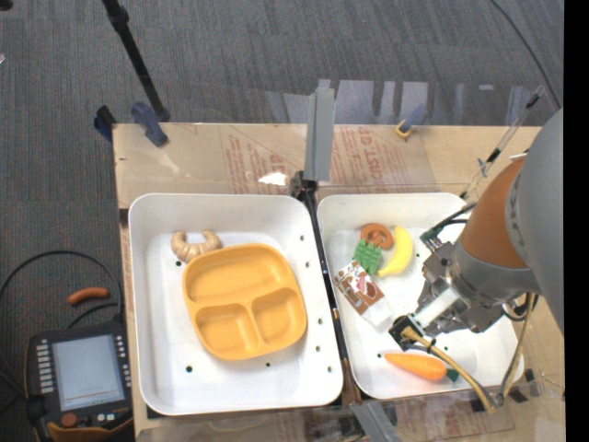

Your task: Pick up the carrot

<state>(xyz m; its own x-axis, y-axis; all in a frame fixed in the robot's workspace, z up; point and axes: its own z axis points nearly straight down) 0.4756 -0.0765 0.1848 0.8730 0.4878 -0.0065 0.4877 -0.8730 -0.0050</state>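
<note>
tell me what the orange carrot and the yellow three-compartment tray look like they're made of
Orange carrot with green top: probably moulded plastic, going by its smooth, uniform colour with a faint sheen. Yellow three-compartment tray: looks like hard plastic with a matte to satin finish, judging by the rounded moulded dividers and even colour. Neither can be confirmed by look alone.

Two shallow white plastic bins (147,247) (342,212), one orange three-part plate (245,300), one tan croissant (196,242), one orange carrot (416,366), one yellow banana (399,251), one brown pretzel (375,234), one snack packet (361,288).
</note>
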